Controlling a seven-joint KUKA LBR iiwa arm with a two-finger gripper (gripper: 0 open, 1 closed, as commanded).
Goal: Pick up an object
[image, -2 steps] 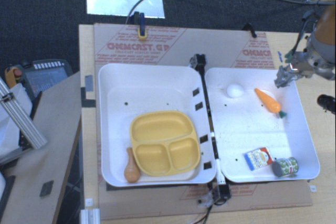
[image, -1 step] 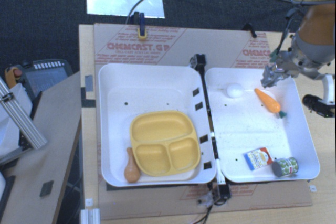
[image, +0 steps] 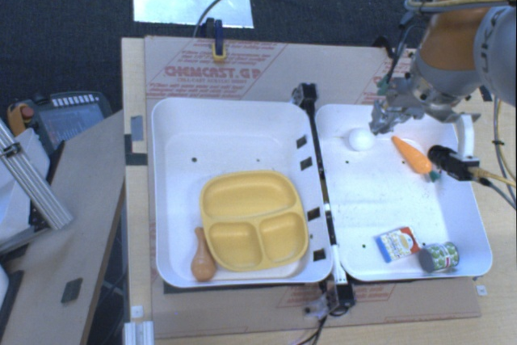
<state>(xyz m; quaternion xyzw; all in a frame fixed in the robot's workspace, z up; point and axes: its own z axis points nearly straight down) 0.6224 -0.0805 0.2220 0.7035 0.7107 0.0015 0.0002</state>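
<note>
- I see the arm [image: 464,20] reaching in from the right, wrist angled down over the right bin [image: 464,210].
- Gripper [image: 382,122] hovers just beside the white ball [image: 360,140]; jaw state: cannot tell.
- Toy carrot [image: 412,154] lies near.

left bin [image: 170,174] — tray [image: 253,218], spoon [image: 202,256] at its left | right bin [image: 460,198] — ball [image: 360,140], carrot [image: 412,155], box [image: 397,244], can [image: 439,257]
</note>
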